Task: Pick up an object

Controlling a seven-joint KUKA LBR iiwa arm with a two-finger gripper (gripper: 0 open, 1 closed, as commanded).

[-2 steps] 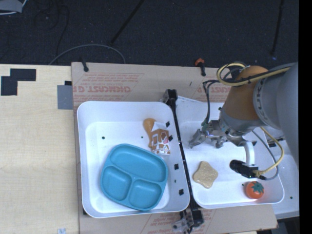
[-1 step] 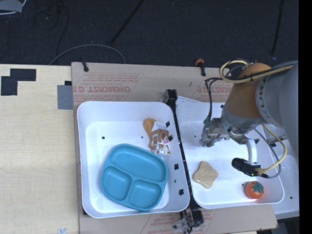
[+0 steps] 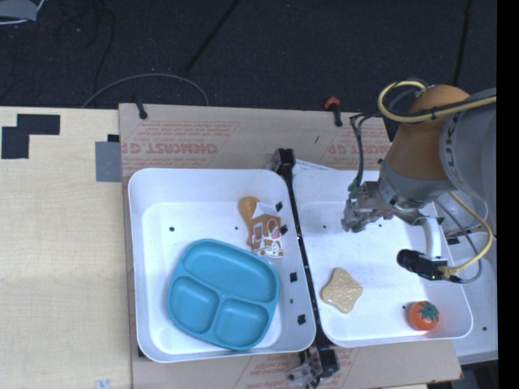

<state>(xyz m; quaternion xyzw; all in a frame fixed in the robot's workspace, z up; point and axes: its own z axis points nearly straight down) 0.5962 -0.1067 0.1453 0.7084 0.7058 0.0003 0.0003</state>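
Jaws (image 3: pixel 354 220) over right bin (image 3: pixel 389 335), state unclear; cookie (image 3: pixel 341 289) & tomato (image 3: pixel 422 315) below.

The bulky grey metal arm (image 3: pixel 470 140) carries a rounded orange band (image 3: pixel 428 128) above its wrist. Pale yellow cables (image 3: pixel 399 93) loop beside that band. Below the band sits the small dark-grey end effector (image 3: pixel 358 215).

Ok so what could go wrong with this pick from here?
The gripper hangs over bare floor of the right bin, apart from the beige piece and the tomato, so a straight descent would likely grab nothing. The tomato also sits close to the bin's corner, leaving little finger room.
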